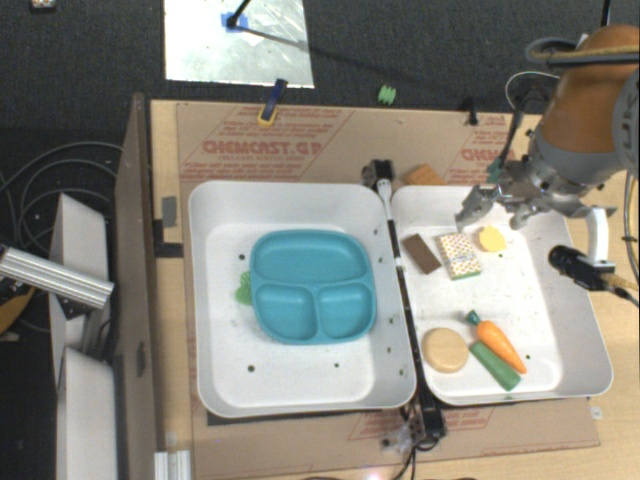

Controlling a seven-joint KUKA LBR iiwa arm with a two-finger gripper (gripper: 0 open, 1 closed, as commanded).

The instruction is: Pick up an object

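The right bin [575,313] holds a yellow piece [491,239], a speckled square block [459,255], a brown bar [421,253], a tan round disc [445,349], an orange carrot [497,341] and a green stick [496,366]. My gripper [497,211] hangs over the bin's far part, just above and behind the yellow piece. Its fingers [472,208] are spread open with nothing between them.
The left bin [215,268] holds a blue divided plate [312,284] with a small green item [243,288] at its left edge. A black part [575,264] of the arm juts over the right bin's right side. An orange block [424,175] lies behind the bins.
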